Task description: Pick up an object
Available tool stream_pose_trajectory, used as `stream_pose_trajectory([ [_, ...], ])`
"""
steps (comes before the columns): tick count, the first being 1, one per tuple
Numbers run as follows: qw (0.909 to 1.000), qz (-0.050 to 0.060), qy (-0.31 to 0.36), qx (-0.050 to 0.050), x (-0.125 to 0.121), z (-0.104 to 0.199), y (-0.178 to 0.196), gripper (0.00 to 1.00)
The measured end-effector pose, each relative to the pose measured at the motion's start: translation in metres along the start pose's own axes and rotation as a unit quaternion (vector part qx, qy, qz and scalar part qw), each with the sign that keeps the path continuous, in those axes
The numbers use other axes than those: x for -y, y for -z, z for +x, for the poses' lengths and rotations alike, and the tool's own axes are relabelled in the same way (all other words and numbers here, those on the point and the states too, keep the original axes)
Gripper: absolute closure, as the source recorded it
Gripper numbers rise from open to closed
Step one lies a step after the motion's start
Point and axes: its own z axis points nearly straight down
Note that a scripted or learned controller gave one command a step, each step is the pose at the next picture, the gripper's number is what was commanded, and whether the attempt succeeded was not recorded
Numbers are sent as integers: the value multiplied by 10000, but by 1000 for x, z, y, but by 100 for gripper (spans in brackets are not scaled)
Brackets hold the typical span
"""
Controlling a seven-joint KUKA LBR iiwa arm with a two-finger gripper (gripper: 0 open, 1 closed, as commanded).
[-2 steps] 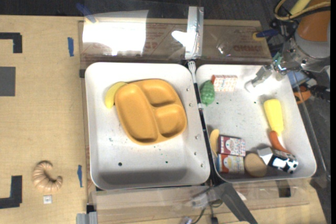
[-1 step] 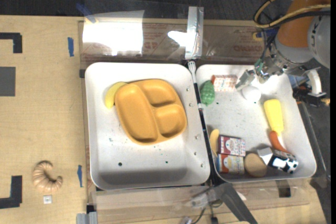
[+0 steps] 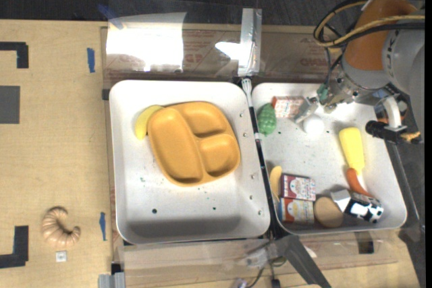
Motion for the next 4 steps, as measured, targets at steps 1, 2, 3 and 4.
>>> stream_pose_trajectory([
  [1,10000,-8,13,-1,-1,1,9,100],
  [2,9987,-76,513,18,-12,31,194,100],
  [3,9920,-77,1263,1,-40,130,329,100],
  [4,9708,-44,2399,1,-50,164,347,100],
])
